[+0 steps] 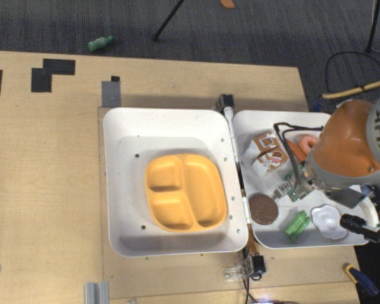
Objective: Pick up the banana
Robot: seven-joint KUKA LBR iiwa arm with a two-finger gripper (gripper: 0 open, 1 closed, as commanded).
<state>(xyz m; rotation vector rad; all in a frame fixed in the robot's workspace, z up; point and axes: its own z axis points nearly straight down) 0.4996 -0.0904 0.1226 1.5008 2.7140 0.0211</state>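
where grey carpet (177, 11) ends, the wooden bench (44, 189) bears two bins (114, 170).

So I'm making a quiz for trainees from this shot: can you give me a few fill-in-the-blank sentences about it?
1. The yellow tray with compartments lies in the ____ bin.
2. The tray has ____ compartments.
3. The brown disc lies in the ____ bin.
4. The arm's band is coloured ____.

Missing words: left; three; right; orange
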